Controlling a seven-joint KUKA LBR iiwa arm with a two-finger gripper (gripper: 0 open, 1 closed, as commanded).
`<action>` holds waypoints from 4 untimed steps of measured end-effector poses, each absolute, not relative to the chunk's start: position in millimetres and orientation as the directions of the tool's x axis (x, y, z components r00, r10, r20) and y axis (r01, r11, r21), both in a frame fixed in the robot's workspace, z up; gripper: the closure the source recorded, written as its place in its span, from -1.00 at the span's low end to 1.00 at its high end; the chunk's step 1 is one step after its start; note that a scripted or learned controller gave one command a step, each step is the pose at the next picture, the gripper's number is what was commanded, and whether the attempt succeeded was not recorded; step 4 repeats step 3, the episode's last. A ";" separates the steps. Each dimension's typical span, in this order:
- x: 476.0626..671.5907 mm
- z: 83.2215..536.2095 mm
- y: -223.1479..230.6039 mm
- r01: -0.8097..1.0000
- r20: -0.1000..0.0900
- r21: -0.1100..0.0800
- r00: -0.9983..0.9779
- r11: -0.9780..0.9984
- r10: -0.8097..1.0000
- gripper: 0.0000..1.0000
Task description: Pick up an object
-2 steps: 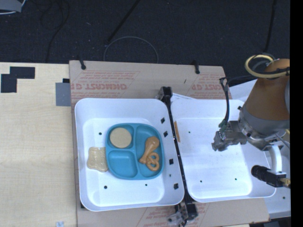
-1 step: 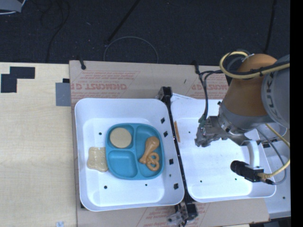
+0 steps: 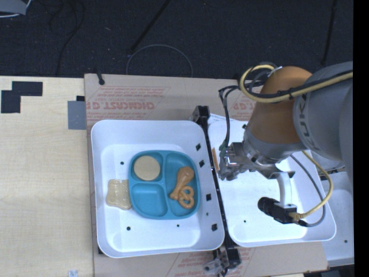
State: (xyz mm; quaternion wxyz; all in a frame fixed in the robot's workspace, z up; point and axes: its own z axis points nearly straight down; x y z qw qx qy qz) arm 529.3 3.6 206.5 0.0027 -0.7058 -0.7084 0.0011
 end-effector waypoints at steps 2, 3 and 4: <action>535.4 220.1 110.3 1.000 0.000 -0.003 -0.003 0.003 1.000 1.00; 535.0 219.7 109.0 1.000 -0.001 -0.004 -0.002 0.002 1.000 -1.00; 535.0 219.7 109.0 1.000 -0.001 -0.004 -0.002 0.002 1.000 -1.00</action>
